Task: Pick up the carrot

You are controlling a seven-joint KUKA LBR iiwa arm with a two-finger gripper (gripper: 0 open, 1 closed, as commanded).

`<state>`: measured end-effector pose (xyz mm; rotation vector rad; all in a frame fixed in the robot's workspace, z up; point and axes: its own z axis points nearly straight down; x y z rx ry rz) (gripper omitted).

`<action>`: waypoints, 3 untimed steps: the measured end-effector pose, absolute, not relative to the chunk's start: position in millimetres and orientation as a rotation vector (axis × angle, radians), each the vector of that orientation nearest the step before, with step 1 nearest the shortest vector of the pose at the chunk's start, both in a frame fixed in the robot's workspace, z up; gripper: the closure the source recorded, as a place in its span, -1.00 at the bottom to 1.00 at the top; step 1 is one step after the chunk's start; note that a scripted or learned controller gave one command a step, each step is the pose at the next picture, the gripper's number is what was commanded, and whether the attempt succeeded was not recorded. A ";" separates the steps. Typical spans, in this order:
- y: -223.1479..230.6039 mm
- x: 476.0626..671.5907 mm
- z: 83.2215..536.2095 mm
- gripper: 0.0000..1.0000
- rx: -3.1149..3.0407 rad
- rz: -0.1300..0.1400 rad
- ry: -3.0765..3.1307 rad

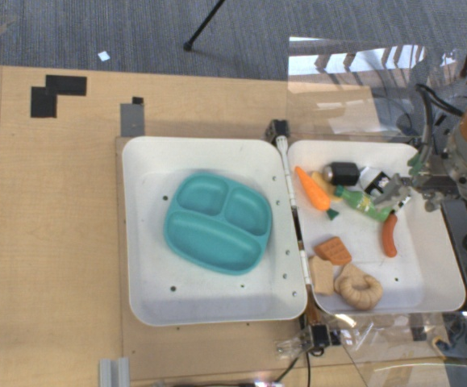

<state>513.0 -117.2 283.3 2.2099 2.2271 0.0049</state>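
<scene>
Surface: pale wooden surface [56, 240] carrying two shallow white bins side by side, grey carpet beyond.
Landmark: right bin [435, 276], holding the toy food.
Carrot: orange carrot [312, 188] lies loose near the right bin's left wall, upper half, slanting down toward the middle.
Gripper: gripper [396, 193] hovers over the right bin's upper right part, above a green bottle [364, 202]; whether it is open or closed cannot be told.
Other food: red sausage [389, 235] right of centre; cracker [333, 251] and bagel [357, 287] toward the right bin's near edge.
Left bin: left bin [148, 297], just left of the right bin, holds a teal divided plate [217, 222].
</scene>
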 end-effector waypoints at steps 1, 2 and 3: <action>-65.7 553.6 222.6 -1.00 2.038 0.003 2.391; -15.7 589.6 183.4 -1.00 2.121 0.006 2.316; -85.8 638.4 88.8 -1.00 2.309 0.010 2.118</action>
